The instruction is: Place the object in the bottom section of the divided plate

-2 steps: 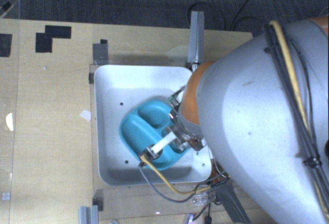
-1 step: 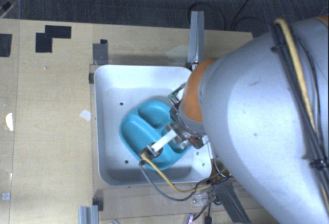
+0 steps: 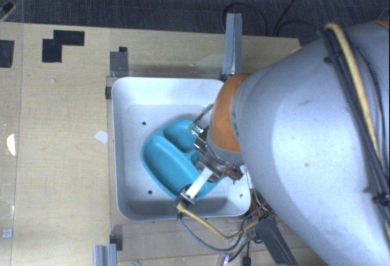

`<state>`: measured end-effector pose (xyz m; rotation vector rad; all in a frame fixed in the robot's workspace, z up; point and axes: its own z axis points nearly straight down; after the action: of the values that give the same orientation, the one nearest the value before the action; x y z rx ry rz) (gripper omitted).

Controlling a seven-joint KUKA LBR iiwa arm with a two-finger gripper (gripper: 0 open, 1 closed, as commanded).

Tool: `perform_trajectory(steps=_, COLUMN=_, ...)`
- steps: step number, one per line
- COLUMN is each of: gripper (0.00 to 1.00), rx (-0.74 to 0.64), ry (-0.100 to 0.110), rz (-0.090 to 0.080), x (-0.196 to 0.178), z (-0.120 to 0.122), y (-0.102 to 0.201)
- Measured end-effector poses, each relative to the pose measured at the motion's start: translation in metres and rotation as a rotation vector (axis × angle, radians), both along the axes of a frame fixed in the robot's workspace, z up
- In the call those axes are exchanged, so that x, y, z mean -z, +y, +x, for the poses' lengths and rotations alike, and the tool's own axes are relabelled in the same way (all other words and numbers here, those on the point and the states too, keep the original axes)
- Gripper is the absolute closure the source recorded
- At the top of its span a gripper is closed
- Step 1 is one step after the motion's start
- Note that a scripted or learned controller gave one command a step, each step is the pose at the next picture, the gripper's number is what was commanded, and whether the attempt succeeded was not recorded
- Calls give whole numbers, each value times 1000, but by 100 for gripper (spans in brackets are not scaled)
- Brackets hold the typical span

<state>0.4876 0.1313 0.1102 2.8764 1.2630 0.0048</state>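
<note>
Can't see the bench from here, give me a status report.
Gripper low over blue divided plastic plate in white bin. Grasp unclear. Grey arm covers the bin's right side.

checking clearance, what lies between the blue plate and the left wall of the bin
In the camera view, bare white bin floor lies between the blue divided plate and the bin's left wall.

Free bin (image 3: pixel 131 155) floor left of blue plate (image 3: pixel 167 161); arm (image 3: pixel 304 149) over right side.
</note>
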Motion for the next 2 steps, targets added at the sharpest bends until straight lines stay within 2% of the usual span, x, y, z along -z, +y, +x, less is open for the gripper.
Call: perform_trajectory(steps=2, gripper=100, rx=-13, ry=-2, rz=4, x=-20, z=2, y=2)
